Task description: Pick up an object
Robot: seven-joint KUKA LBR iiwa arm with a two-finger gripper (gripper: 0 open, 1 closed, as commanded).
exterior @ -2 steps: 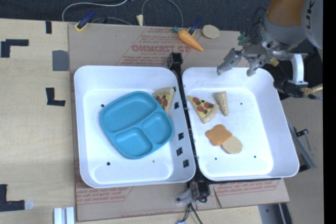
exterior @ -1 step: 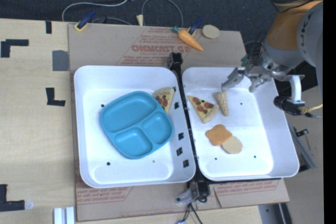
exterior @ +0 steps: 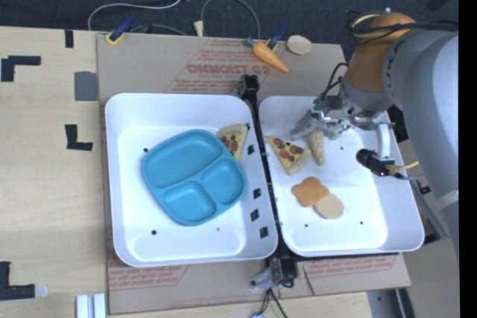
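Observation:
My gripper hangs low in the right bin, near its upper middle, and it looks open. Its fingertips stand just over the upper end of a beige wedge-shaped piece that lies on the bin floor. I cannot tell whether they touch it. A toy pizza slice lies just left of the wedge. An orange round biscuit and a beige one lie side by side lower down in the same bin.
The left bin holds a blue divided plate and a second pizza slice by its right wall. A toy carrot and a beige piece lie on the cardboard behind the bins. Cables run along the back.

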